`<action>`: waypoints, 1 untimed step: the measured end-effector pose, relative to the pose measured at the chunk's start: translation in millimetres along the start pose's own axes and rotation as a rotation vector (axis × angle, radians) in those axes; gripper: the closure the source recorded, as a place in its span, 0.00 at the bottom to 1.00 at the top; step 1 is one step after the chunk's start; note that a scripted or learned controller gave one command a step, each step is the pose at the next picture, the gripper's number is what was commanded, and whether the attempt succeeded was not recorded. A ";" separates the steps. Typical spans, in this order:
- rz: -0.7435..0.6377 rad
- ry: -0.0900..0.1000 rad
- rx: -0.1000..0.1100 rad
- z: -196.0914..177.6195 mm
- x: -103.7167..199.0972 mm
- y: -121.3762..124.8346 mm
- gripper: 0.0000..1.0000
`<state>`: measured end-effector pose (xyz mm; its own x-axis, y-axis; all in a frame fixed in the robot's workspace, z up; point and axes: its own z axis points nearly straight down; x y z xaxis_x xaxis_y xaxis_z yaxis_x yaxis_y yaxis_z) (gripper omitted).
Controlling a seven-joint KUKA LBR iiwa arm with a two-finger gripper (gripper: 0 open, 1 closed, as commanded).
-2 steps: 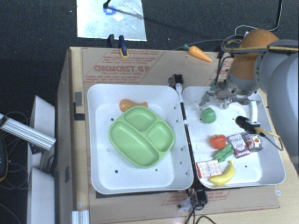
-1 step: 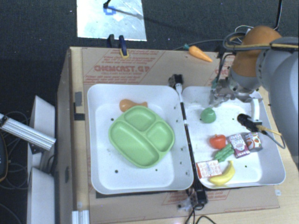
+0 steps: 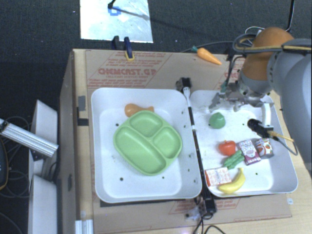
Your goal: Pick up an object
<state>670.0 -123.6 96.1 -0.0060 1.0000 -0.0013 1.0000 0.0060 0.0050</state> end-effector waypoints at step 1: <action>0.002 0.001 0.003 11.0 -0.5 -1.0 0.00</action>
<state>669.1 -124.1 85.1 -0.0041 1.0000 -0.0007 1.0000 0.0041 0.0018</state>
